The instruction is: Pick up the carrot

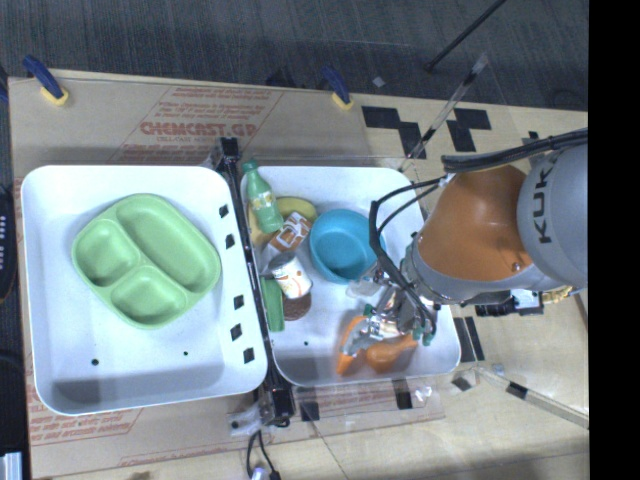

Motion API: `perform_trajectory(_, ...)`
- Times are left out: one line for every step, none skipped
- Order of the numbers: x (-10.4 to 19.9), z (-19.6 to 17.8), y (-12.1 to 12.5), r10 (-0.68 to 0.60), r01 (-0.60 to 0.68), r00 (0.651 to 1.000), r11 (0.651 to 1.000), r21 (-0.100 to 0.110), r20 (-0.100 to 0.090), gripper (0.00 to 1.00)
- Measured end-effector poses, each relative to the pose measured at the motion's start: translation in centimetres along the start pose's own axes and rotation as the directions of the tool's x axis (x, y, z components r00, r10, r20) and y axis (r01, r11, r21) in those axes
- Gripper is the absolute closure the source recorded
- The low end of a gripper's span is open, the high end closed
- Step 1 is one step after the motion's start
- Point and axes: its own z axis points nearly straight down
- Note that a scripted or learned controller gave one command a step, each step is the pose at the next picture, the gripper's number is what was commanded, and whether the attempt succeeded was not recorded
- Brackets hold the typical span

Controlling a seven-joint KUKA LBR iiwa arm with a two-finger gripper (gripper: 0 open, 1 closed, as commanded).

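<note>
One carrot (pixel 375 353) is seen lying left-to-right directly beneath the gripper (pixel 392 320); whether the claw is closed cannot be told.

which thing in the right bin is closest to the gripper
The orange carrot, lying at the bin's near edge directly under the gripper. The blue bowl and green bottle sit farther off.

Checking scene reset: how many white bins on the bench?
2. Left bin holds a green tray. Right bin holds the bottle, blue bowl and carrot, with the end effector over it.
</note>
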Motion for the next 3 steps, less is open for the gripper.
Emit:
perform_trajectory(0.4, 4.7, 0.6, -0.090, 0.090, 0.996, 0.996, -0.001, -0.006, 0.00)
perform_trajectory(0.3, 3.7, 0.7, -0.096, 0.096, 0.995, 0.995, 0.001, -0.007, 1.00)
perform_trajectory(-1.5, -10.2, 1.4, -0.051, 0.051, 0.999, 0.999, 0.002, 0.013, 1.00)
